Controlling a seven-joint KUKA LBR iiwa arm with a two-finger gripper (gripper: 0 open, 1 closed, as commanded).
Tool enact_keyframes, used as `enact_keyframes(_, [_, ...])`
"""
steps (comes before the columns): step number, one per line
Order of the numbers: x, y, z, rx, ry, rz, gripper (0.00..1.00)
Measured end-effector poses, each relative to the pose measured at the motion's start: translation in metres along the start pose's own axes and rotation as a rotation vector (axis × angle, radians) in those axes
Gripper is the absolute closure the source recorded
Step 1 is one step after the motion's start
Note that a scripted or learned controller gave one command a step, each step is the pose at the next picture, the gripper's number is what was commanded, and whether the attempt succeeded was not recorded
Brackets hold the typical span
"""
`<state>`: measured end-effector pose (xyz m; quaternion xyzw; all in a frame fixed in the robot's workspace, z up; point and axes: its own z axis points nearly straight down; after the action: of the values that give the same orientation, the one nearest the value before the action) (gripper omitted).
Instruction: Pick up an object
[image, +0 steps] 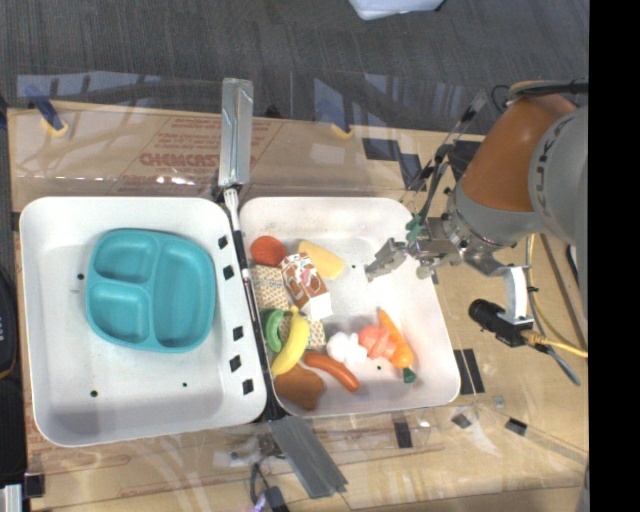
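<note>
Camera view, carrot (393, 338) half-hidden, arm (520, 170) cropped

Two bins sit side by side on the table (120, 140). Left bin (50, 400) holds a divided tray (150, 288) toward its middle. Right bin (440, 370) holds toy food crowded along its left and near sides: tomato (266, 250) at the far left, banana (292, 342) nearer, carrot (396, 340) right of it. Claw (385, 260) hangs over the right bin's far right part.
</note>
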<state>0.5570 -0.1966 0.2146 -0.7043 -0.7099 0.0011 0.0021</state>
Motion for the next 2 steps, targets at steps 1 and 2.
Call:
enact_keyframes(1, [0.065, 0.026, 0.101, -0.03, -0.006, 0.037, 0.0])
enact_keyframes(2, [0.082, 0.058, 0.107, -0.028, -0.007, 0.048, 0.0])
